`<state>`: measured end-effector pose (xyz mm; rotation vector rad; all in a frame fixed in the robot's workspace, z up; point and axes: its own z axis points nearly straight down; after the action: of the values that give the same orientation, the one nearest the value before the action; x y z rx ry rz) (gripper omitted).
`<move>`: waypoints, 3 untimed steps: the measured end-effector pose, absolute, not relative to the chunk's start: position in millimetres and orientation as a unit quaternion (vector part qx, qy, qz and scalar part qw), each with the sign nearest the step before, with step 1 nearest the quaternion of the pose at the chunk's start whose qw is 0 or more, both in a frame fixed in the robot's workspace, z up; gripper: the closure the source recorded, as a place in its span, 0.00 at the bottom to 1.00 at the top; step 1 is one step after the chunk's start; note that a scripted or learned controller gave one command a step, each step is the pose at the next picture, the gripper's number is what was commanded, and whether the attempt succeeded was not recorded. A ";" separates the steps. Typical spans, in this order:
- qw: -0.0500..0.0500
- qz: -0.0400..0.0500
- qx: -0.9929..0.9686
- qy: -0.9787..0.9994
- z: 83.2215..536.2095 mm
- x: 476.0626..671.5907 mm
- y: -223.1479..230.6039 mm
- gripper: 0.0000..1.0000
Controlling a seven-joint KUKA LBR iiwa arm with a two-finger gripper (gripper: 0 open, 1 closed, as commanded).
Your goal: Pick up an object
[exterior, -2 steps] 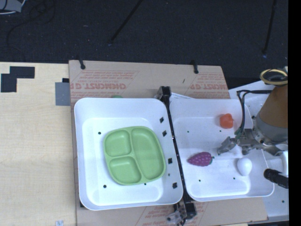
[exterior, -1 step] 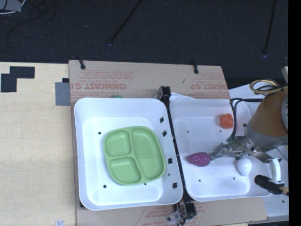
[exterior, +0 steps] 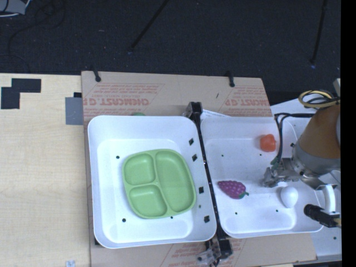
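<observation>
In the right bin [exterior: 245,227] lie a purple bunch of grapes [exterior: 232,189] near the middle, a small orange-red object [exterior: 267,142] toward the back right, and a white egg-shaped object [exterior: 289,196] at the right side. My gripper [exterior: 273,178] reaches down into the right bin from the right, low over the floor. It sits just left of the white object and right of the grapes. Nothing is visibly between its fingers.
The left bin [exterior: 105,149] holds a green three-compartment plate [exterior: 158,182]. A black divider [exterior: 201,171] runs between the two bins. Cardboard lies under both bins, and the wooden bench spreads to the left.
</observation>
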<state>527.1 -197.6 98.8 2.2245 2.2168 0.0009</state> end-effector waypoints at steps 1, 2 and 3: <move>0.001 0.001 0.706 0.708 147.0 527.3 -188.6 1.00; 0.001 0.000 0.707 0.708 190.0 524.0 -190.0 1.00; 0.001 0.000 0.707 0.708 242.4 524.7 -190.8 1.00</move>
<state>524.7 -190.8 242.4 2.2183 2.2218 0.0015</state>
